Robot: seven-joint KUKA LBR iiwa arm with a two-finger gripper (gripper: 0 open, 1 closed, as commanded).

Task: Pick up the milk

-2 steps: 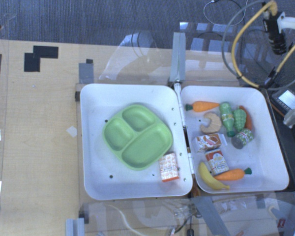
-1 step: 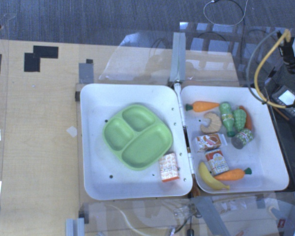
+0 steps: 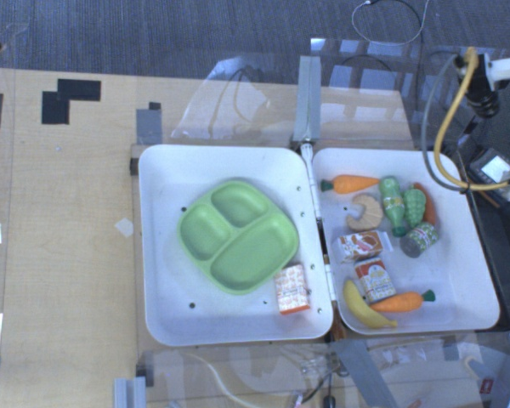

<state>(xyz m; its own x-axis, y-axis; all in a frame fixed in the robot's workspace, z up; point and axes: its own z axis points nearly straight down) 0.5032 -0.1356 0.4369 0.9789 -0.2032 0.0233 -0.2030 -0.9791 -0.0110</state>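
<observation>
Because three small cartons look much alike here, the chief risk is a grasp on the wrong one: the milk [image 3: 291,289], judged to be the white and orange carton, lies near the front wall of the left bin [image 3: 157,228], just beside the rim of the green divided plate [image 3: 238,236]. Two red-labelled cartons [image 3: 367,263] sit across the divider in the right bin [image 3: 480,270], close to a banana [image 3: 364,307] and a carrot [image 3: 404,301]. A second risk is the milk's place, for it sits close to both the plate and the bin's right wall, which leaves little room on either side and could tip or push it rather than lift it. Further back, a yellow hose [image 3: 446,143] loops above the worktop's far right corner. Whether the hand is spread or pressed together cannot be told; since the arm comes from the right, the milk lies beyond the whole right bin from it.
</observation>
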